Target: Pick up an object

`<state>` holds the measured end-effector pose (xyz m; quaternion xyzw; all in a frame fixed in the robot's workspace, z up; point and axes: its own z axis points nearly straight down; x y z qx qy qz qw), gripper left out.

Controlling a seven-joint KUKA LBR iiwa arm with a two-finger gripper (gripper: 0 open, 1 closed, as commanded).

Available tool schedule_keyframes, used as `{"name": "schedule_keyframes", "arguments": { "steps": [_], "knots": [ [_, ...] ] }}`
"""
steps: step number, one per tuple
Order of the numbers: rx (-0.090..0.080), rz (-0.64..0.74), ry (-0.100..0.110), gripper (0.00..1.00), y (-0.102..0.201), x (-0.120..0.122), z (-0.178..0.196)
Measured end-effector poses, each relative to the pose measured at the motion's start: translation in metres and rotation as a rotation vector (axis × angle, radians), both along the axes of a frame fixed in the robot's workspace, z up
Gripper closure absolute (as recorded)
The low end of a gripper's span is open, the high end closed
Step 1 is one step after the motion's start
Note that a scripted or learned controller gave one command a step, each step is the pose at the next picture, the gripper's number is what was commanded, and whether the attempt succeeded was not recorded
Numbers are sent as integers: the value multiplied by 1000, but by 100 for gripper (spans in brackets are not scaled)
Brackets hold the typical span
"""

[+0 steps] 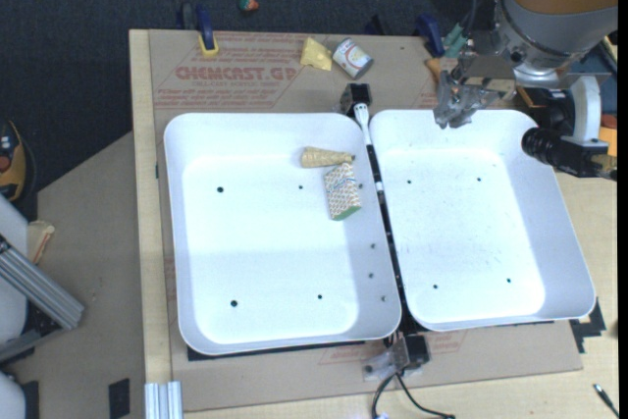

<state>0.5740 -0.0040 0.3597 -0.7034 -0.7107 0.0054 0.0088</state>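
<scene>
White plastic is what you see most: two shallow bins side by side on the tabletop (245, 74), with the left bin (196, 240) holding the only things you could pick. Take the black divider strip (378, 201) between the bins as your landmark. Just to the left of it, near its far end, lie two small objects: a tan cone-shaped piece (325, 157) and, touching it or almost touching it on the near side, a patterned green-white packet (341, 190).

The end effector (454, 108) hangs over the far rim of the right bin (549, 240), to the right of the divider strip and well apart from both objects. Nothing is between its fingers; if they stand wide or narrow, I cannot tell, they are too small and dark.

So the task is, in my judgement, at the approach step, with no grasp begun. Your next move calls for crossing the divider strip toward the left, then coming down over one object.

The cone lies with its long axis across the bin, the narrow end pointing toward the divider strip. The packet has its long axis nearly along the divider strip. You should close the fingers across the short side of whichever you choose.
</scene>
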Motion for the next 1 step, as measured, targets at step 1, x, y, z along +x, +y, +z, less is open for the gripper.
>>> {"name": "schedule_keyframes", "arguments": {
  "steps": [1],
  "knots": [
    [-4, -15, -17, 100, -45, -59, 28]
  ]
}}
